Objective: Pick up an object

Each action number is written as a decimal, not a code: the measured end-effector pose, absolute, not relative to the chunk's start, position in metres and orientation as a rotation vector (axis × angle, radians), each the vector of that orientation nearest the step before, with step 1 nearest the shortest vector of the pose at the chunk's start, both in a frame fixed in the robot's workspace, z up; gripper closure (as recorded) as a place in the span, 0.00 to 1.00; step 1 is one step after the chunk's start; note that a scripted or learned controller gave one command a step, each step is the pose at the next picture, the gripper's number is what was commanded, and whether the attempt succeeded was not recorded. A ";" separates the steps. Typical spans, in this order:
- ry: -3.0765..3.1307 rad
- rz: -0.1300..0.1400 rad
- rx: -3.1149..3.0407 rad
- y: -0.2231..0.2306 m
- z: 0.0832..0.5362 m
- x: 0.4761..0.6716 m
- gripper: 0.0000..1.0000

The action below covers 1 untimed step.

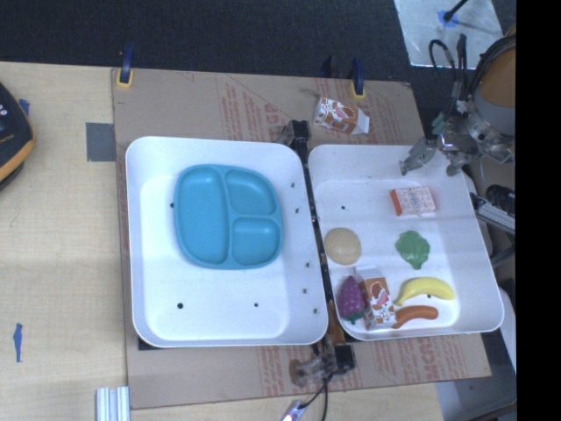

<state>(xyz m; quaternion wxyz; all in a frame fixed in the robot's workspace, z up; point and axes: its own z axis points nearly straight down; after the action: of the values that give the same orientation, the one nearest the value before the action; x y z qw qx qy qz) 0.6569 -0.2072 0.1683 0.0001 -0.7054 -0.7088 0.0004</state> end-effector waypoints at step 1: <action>-2.232 0.002 -2.217 -0.181 0.095 0.637 0.00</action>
<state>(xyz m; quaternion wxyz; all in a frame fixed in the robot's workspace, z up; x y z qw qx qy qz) 0.6369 -0.1809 0.0955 -0.0022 -0.7048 -0.7094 0.0007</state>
